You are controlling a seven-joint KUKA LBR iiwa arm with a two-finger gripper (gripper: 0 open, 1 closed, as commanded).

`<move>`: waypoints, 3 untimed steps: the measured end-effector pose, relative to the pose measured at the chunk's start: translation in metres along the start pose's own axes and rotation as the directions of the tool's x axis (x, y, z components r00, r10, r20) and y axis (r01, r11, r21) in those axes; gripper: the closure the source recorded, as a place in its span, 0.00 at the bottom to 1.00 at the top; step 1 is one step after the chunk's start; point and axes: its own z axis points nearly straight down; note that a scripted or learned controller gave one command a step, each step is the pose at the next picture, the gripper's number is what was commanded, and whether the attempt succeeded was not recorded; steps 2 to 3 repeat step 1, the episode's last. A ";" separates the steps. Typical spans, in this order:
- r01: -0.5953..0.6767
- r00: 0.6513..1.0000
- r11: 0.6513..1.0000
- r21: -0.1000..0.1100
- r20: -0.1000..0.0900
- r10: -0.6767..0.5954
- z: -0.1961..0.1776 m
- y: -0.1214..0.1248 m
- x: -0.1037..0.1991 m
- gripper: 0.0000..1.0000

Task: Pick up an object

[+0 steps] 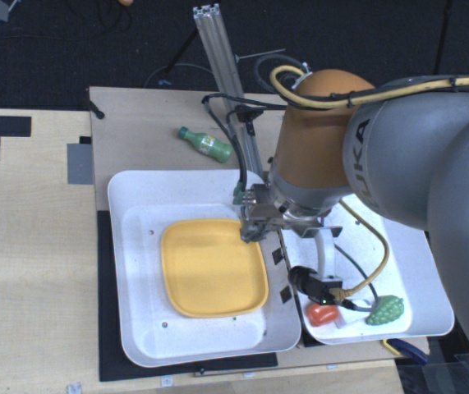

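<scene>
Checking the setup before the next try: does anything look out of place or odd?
Yes. A green bottle lies on its side on the bench, outside both bins, behind the left bin. The yellow plate sits flat in that bin; a red item and a green item lie in the right bin.

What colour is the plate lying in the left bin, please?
Yellow; the plate shows plainly in the camera view.
</scene>
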 end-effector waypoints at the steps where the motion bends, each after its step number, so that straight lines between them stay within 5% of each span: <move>1: -0.003 1.000 1.000 0.000 0.001 0.003 0.000 0.000 -0.002 0.00; 3: -0.003 1.000 1.000 0.000 0.001 0.003 0.000 0.000 -0.002 0.00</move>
